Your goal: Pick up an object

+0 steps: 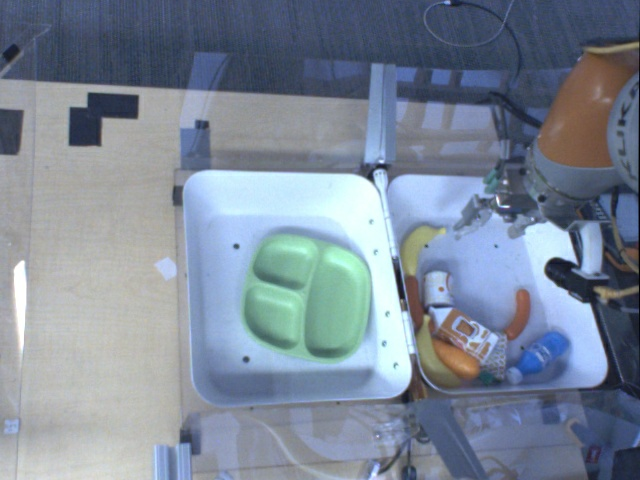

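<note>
Camera view: grey two-finger gripper is hovering spread and empty over the right white plastic bin. Candidate orange-red sausage-shaped toy is lying near crowded packets, apparently loose; a descent is risking glancing off it.

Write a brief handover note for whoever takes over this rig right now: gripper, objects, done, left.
Gripper: open, holding nothing, over the back of the right bin.
Objects: the banana, small can, carton, sausage and blue bottle all lie in the right bin. The green divided tray sits in the left bin.
Done: nothing lifted.
Left: descend, grasp one object, raise it.
</note>
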{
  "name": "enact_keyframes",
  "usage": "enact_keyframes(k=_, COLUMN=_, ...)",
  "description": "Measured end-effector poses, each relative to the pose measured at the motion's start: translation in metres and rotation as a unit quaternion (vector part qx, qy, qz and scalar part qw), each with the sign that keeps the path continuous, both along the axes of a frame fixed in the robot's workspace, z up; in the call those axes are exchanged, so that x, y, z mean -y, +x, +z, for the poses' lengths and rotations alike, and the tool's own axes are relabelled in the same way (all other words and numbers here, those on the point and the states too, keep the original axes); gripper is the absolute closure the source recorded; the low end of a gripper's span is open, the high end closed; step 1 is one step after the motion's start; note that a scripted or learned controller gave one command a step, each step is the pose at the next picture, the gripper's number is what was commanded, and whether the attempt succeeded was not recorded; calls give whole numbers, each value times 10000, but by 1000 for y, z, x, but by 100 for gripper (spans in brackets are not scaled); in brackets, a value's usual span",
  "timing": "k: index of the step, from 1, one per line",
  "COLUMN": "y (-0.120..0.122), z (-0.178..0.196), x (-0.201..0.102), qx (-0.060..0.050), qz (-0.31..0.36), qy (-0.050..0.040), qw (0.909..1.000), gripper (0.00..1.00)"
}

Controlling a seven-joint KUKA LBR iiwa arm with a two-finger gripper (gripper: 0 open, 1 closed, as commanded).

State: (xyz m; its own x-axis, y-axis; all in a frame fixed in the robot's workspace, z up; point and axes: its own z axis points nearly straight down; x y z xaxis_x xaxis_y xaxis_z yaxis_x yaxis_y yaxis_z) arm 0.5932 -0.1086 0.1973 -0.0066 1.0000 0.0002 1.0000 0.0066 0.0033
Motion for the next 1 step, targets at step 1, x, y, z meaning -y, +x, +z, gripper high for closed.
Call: enact_keyframes(k=1, y=-19, z=-106, x=51, qx=14, qz=247, qy=-7, qw=9997, gripper=0)
